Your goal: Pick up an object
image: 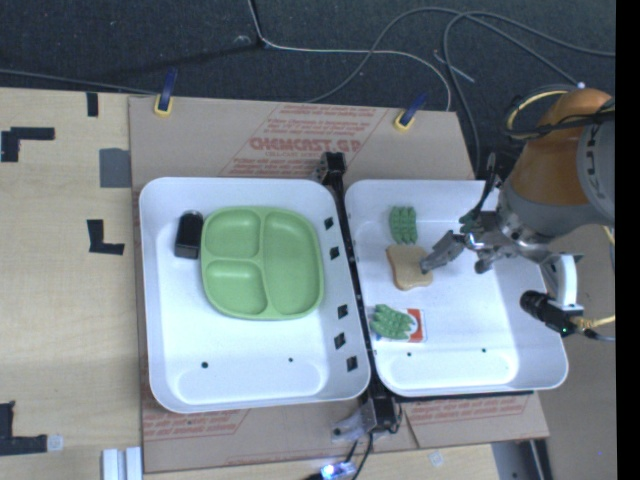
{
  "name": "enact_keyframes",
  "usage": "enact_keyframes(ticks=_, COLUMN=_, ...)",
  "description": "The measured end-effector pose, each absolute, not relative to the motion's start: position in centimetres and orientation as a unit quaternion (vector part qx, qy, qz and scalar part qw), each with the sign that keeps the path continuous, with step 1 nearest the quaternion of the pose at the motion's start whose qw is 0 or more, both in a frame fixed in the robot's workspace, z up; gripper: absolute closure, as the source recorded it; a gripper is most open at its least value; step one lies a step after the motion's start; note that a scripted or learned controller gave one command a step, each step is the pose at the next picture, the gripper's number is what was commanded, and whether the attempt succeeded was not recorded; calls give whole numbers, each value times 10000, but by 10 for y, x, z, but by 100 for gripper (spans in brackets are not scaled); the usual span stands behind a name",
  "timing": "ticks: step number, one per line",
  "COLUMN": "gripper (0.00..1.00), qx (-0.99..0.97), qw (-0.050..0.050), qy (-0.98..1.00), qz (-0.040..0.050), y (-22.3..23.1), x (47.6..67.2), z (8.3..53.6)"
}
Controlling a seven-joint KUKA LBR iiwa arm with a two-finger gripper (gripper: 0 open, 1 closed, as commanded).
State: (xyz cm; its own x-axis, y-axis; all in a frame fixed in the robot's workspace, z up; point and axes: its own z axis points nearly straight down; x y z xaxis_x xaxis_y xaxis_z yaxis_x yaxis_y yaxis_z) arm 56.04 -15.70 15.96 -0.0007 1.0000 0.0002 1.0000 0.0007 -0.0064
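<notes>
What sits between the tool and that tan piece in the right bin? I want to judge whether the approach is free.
Nothing visible. The tool is right at the tan piece's right edge. The two green items lie above and below it, off that line.
</notes>
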Motion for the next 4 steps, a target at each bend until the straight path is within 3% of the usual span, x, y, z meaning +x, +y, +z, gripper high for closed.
enact_keyframes(ticks=1, gripper=0, qx=-7068, qw=32, qy=-7074, qz=25, y=-153, x=552, z=97)
enact_keyframes(ticks=2, gripper=100, qx=-7063, qw=14, qy=-7079, qz=8, y=-153, x=554, z=111)
enact_keyframes(ticks=4, gripper=100, qx=-7063, qw=-18, qy=-7079, qz=-14, y=-145, x=552, z=212)
